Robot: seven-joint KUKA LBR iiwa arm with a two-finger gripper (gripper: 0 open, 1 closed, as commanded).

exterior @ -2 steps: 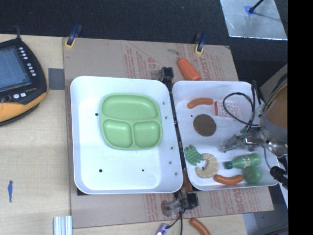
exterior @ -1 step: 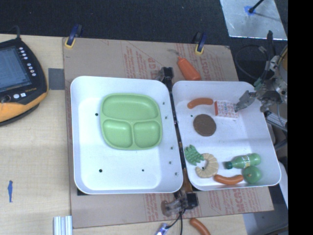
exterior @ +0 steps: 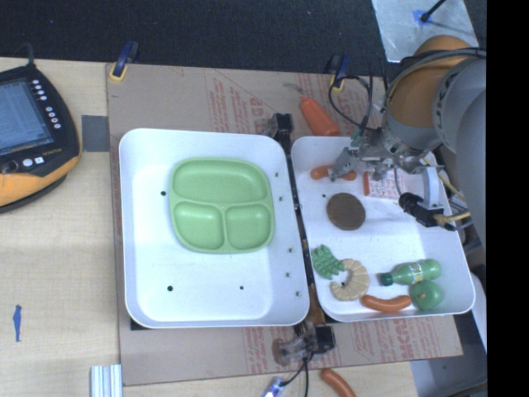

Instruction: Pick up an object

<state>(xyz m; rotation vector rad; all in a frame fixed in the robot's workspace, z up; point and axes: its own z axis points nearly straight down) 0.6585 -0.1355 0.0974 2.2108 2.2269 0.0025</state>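
The hand (exterior: 357, 165) hangs low over the right bin's (exterior: 388, 230) far end, beside a small orange piece (exterior: 321, 172); its grip state cannot be told. A brown disc (exterior: 345, 211) lies just nearer.

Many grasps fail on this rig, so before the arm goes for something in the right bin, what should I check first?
1. Tool over the right bin: ok, at its far end.
2. Something held already: cannot tell.
3. Nearest target, small orange piece: ok, lying free just beside the tool.
4. Brown disc clear of neighbours: ok.
5. Green bottle, green ball and sausage: not ok, crowded together.
6. Green plate in the left bin: ok, out of the way.
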